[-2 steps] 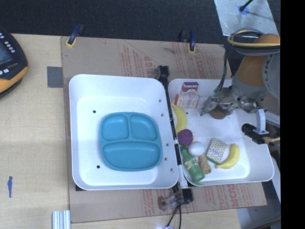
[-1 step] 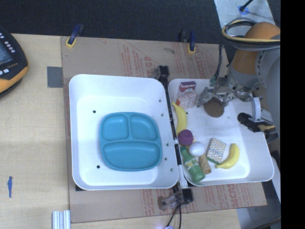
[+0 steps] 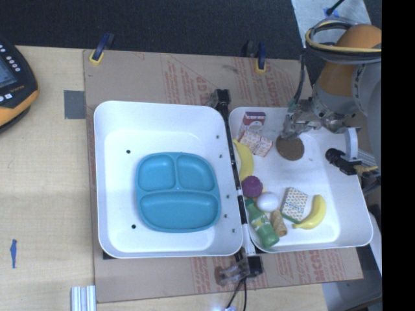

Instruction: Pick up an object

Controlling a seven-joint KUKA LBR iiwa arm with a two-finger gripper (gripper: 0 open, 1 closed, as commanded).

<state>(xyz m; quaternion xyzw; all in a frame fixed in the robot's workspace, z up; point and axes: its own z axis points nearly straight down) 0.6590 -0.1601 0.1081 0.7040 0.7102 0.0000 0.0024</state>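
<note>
Two fingers are hard for you to separate at the gripper [image 3: 293, 129]; whether they are spread or pressed together cannot be told. It hangs over the right bin [image 3: 350, 238], just above a brown disc [image 3: 290, 149]. Beside that you see a red-and-white carton [image 3: 254, 122]. Nearer the front lie a purple ball [image 3: 251, 186], a white egg [image 3: 267, 203], a patterned box [image 3: 295, 204] and a banana [image 3: 314, 214]. Your left bin [image 3: 117, 238] holds a blue divided plate [image 3: 177, 191].

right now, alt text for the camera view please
A grey arm's gripper hangs over a round brown disc in the right white bin, near a yellow banana and purple ball. The left white bin holds a blue divided plate.
</note>
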